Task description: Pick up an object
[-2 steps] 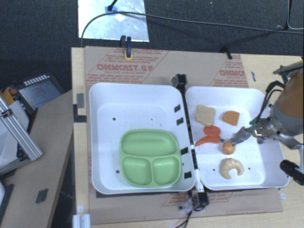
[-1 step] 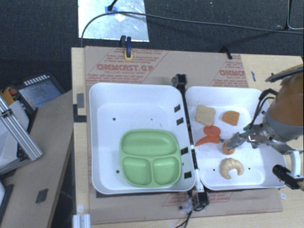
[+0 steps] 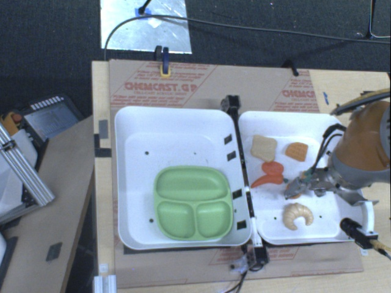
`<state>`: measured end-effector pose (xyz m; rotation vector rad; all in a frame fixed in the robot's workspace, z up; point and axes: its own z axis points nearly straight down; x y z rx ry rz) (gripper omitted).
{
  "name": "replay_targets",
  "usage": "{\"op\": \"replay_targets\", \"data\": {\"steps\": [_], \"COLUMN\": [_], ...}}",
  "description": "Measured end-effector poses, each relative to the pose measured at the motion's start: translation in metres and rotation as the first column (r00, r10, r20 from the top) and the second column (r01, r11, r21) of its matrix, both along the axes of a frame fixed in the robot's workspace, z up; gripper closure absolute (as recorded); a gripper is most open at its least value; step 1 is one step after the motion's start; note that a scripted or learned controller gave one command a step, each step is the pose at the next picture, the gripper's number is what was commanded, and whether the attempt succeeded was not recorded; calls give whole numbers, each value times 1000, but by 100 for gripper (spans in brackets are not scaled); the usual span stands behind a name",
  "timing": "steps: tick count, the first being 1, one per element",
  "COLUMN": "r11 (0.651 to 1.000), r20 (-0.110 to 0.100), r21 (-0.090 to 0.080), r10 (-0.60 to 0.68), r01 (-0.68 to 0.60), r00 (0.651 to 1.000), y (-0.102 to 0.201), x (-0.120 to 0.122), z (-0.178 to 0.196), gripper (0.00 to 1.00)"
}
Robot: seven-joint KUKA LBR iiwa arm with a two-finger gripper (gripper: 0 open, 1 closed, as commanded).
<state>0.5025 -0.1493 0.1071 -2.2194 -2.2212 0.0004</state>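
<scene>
worth centring the gripper (image 3: 297, 190) squarely over one piece in the right bin (image 3: 330, 234) before dropping, say the croissant (image 3: 297, 215) just below it or the red pepper (image 3: 269, 174) beside (finger state impossible to tell here).

A robotics lab is showing here: the arm (image 3: 366, 145) is reaching over two white bins (image 3: 131, 133) sitting on a cardboard-covered bench (image 3: 183, 84). Cables (image 3: 256, 32) are trailing across dark carpet (image 3: 49, 35), and aluminium framing (image 3: 24, 170) is standing at the left.
</scene>
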Motion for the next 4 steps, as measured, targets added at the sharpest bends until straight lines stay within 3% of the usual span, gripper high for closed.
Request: {"op": "replay_targets", "data": {"steps": [1,2,4], "r11": [1000,1000,1000], "r20": [1,4,8], "r21": [0,-1,-3], "r10": [1,0,4], "r01": [-1,0,-4], "r00": [1000,1000,1000], "y": [0,0,0], "x": [0,1,6], "z": [-24,-12,106], "gripper": [0,100,100]}}
